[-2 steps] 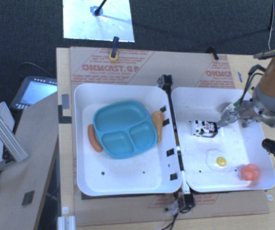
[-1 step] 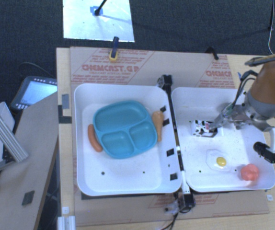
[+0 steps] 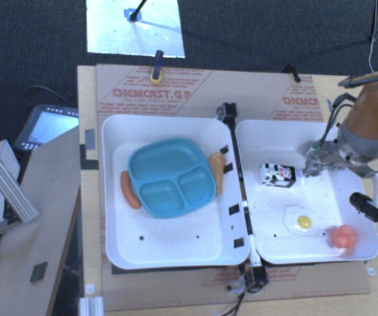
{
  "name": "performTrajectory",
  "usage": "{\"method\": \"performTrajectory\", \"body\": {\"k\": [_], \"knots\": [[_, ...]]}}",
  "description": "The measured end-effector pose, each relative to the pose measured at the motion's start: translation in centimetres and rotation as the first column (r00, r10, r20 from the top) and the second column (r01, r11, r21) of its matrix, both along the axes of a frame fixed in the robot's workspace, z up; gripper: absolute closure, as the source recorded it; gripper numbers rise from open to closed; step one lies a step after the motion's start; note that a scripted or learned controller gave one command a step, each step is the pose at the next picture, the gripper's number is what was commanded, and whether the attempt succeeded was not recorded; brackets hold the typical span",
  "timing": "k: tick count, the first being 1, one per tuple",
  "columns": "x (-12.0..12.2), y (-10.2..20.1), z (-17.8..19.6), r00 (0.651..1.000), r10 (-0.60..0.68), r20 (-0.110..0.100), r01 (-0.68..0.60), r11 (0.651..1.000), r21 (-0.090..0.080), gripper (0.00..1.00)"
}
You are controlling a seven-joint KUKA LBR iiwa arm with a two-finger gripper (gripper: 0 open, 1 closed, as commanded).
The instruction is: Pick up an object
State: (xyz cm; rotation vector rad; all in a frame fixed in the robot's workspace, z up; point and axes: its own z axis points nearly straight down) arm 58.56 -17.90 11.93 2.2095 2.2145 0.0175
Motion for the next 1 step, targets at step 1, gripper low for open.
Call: {"method": "performTrajectory", "body": {"k": [1], "knots": [[0.18, 0.13, 4.33, 1.0, 0.002, -0.012, -0.002, 1.0, 0.0, 1.0]]}}
